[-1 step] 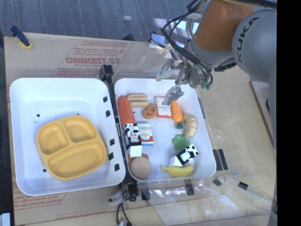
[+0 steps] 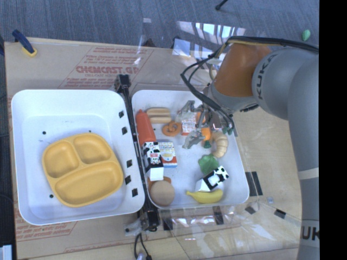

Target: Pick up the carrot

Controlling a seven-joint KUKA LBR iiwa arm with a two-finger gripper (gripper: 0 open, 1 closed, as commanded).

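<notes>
The hand (image 2: pixel 196 128) sat low in the right bin (image 2: pixel 238 169), fingers around the small orange carrot (image 2: pixel 206 134), beside the croissant (image 2: pixel 220 145).

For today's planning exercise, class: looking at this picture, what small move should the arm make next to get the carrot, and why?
Probably a short descent straight down. The tool hangs over the right bin, and the small orange carrot lies right beneath it, beside the croissant. The carrot looks to be still in the bin, so lowering around it seems the sensible step before closing.
</notes>
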